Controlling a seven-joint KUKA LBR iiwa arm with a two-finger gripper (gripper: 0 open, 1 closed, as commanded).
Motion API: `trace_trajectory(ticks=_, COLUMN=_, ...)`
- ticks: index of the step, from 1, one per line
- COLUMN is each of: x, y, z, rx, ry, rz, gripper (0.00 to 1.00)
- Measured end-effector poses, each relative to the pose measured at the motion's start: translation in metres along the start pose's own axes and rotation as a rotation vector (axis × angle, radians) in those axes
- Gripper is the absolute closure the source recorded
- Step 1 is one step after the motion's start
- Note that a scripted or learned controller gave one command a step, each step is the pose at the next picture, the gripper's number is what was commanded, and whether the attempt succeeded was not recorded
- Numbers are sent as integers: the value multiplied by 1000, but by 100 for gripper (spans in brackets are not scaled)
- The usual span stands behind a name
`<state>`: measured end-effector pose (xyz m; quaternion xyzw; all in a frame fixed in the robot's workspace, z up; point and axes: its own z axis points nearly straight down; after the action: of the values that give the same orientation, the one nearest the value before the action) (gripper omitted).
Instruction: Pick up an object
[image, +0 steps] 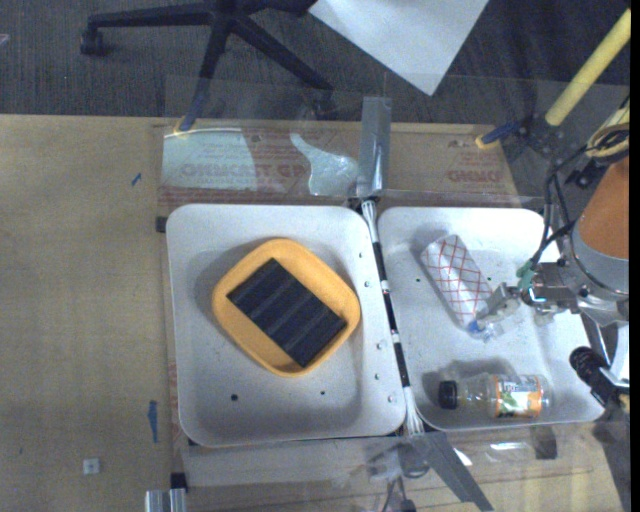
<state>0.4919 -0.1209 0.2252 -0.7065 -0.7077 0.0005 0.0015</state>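
In the right bin (440, 225) a white packet with a red criss-cross pattern (455, 278) lies at a slant. A small bottle with a black cap and an orange label (495, 395) lies on its side near the front wall. The left bin (195, 250) holds a yellow-orange rounded tray with a dark ribbed panel (285, 318). My gripper (497, 315) reaches in from the right, low over the right bin, its tip right by the packet's lower right end. Whether it touches the packet is unclear. Nothing is visibly held.
The grey arm with its orange band (608, 215) and cables fills the right bin's right edge. A metal divider (374, 150) and clear plastic sheet (320, 165) lie behind the bins. The wooden bench (80, 300) spreads to the left.
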Motion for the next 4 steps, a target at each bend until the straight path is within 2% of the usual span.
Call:
trace_trajectory(ticks=1, x=1, y=52, z=118, rx=-4, ry=-2, rz=-53, gripper=0)
trace_trajectory(ticks=2, x=8, y=81, z=125, rx=-5, ry=-10, rz=-57, gripper=0)
trace_trajectory(ticks=3, x=-1, y=102, z=126, rx=20, ry=-12, rz=-128, gripper=0)
trace_trajectory(ticks=4, x=-3, y=100, z=116, rx=25, ry=-12, rz=-126, gripper=100)
